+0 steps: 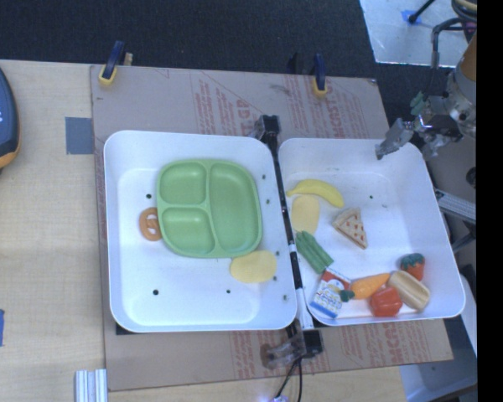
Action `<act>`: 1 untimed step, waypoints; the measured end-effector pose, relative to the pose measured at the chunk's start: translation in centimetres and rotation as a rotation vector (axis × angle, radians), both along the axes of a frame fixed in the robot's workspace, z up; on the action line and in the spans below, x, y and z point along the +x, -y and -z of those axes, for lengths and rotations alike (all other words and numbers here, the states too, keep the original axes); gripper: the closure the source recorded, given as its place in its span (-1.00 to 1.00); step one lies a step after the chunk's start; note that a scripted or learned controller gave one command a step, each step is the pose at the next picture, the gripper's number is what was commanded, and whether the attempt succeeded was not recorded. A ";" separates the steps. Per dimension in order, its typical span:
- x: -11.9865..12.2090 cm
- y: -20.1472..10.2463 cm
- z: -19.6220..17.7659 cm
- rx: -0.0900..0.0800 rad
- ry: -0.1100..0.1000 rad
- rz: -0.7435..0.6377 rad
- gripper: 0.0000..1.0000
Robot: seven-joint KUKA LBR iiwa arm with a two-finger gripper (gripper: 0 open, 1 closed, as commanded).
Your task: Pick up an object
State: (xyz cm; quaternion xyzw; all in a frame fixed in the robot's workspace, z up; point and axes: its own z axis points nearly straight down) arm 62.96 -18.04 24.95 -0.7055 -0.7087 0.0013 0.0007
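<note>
The gripper [396,141] hangs over the upper right corner of the right bin [419,170], at the end of the arm [453,111] that enters from the right. It carries nothing between its fingers; whether they stand spread or pressed together cannot be told at this size.

Nearest to the tool, down and to its left, lie a yellow banana [316,192] and, just below it, a pale yellow oval piece [305,213]. Directly below the tool sits a tan wedge with dark specks [351,227], like a slice of pie or sandwich. Further down and left, a green cucumber-like piece [314,251] lies slantwise near the divide between the bins.

Along the bin's lower edge, far below the tool, things crowd together: a small blue and white packet [328,295], an orange carrot [369,286] just beside it, a red tomato-like piece [386,301], a hot dog in its bun [409,290] touching the red piece, and a small red fruit with a green top [413,265] just above the bun.

Well to the tool's left is the left bin [126,224]. In it rests a green sectioned plate [210,208] with three compartments. A pale yellow chip-like piece [253,267] lies just below the plate's lower right corner, and a brown pretzel [150,224] touches the plate's left edge, farthest from the tool.

Both bins stand on a brown board [235,99], held by clamps at its far edge.
</note>
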 end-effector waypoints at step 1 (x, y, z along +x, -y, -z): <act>-5.8 -1.2 11.5 0.004 -0.014 0.000 -1.00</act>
